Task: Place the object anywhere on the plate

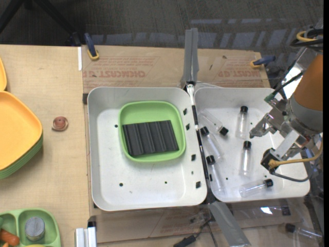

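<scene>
Clear black-capped vials (246,156) lie scattered; the gripper (264,147) hovers, state unclear

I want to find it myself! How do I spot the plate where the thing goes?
Look at the left white bin. The green plate lies inside it, square with rounded corners, holding a dark ridged pad. The clear vials are all in the other bin.

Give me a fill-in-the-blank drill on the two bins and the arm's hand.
1. The green plate sits in the ____ bin.
2. A dark ribbed ____ lies on the plate.
3. Clear vials with ____ caps lie in the right bin.
4. The hand hovers over the ____ bin.

Missing words: left; mat; black; right
</scene>
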### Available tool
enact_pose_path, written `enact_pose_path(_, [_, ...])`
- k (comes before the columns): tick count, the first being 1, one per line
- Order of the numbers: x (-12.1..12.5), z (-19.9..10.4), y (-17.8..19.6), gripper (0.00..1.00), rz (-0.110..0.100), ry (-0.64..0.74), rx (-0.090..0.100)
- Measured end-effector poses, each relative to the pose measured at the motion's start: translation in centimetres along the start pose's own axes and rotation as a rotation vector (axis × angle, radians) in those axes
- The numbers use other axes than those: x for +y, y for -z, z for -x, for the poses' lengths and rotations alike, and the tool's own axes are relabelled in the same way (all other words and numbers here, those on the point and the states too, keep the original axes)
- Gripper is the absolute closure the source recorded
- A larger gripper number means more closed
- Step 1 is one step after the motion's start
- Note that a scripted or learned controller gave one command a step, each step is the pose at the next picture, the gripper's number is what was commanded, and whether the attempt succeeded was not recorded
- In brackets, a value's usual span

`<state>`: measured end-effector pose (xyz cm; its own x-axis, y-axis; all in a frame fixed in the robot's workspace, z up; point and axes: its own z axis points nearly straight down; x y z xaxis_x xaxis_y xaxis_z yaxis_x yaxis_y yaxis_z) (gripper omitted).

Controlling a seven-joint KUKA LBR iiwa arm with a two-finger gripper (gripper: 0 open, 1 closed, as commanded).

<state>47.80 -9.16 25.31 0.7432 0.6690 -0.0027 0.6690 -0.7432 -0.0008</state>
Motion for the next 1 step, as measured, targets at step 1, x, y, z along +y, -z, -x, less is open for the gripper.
enact_pose_path(1, [-1.72,-1.59,0.03,0.00,0.001,-0.198,0.001])
